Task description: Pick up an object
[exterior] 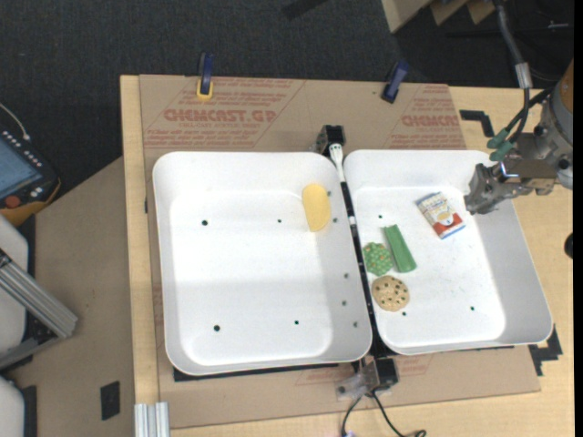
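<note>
Carton (439, 214) lies just to the left of the gripper (480, 196), long axis slanting away from it; whether the gripper is open, I cannot tell.

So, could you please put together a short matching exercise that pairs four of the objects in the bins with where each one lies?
Things:
1. yellow oblong object
2. small carton
3. green stick
4. round cookie

Places:
A. right bin, upper part, nearest the gripper
B. left bin, upper right part, close to the divide
C. right bin, lowest of the group near the left wall
D. right bin, between the carton and the green leafy piece

Pairs: 1-B, 2-A, 3-D, 4-C
</note>
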Motion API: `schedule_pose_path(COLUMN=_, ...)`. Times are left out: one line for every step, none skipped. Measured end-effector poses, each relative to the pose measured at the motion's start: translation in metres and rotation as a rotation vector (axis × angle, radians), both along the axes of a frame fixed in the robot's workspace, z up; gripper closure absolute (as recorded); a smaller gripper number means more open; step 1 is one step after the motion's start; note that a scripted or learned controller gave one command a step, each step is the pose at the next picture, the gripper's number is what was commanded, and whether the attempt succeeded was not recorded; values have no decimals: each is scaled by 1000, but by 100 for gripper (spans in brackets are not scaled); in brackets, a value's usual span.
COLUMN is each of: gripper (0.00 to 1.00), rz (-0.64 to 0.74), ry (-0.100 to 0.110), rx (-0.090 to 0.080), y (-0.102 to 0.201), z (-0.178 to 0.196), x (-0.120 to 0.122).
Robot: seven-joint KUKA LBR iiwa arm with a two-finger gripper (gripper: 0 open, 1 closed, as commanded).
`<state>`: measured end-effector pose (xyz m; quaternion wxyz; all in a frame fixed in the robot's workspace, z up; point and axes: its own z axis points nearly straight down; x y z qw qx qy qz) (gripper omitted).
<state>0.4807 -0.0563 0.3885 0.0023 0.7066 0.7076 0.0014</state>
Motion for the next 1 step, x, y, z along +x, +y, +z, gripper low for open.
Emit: schedule_pose_path(gripper=100, rz=1, ry=-3, rx=-1, y=0, z=10, x=1)
